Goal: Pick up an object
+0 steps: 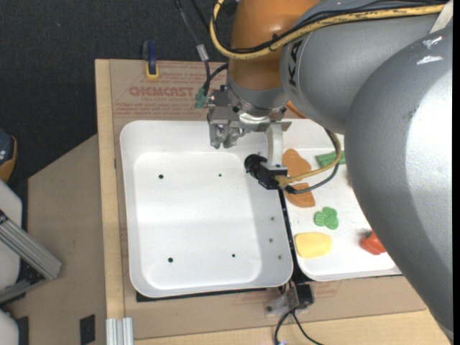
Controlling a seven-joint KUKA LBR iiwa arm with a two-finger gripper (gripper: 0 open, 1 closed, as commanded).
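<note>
Arm (388, 121) over toys (313, 244), right bin (345, 259)

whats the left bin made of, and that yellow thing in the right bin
Left bin: likely moulded plastic, white and smooth with a slight gloss, judging by its rounded corners and soft highlights. Yellow thing: probably plastic or rubber, with an even saturated colour and a rounded, low-sheen surface. Whether it is hard or soft cannot be told.

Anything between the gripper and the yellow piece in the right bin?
Only the bins' adjoining rims. The gripper is above the left bin, at its back edge. The yellow piece lies toward the front of the right bin, with the orange piece and green piece just beside a straight path.
</note>
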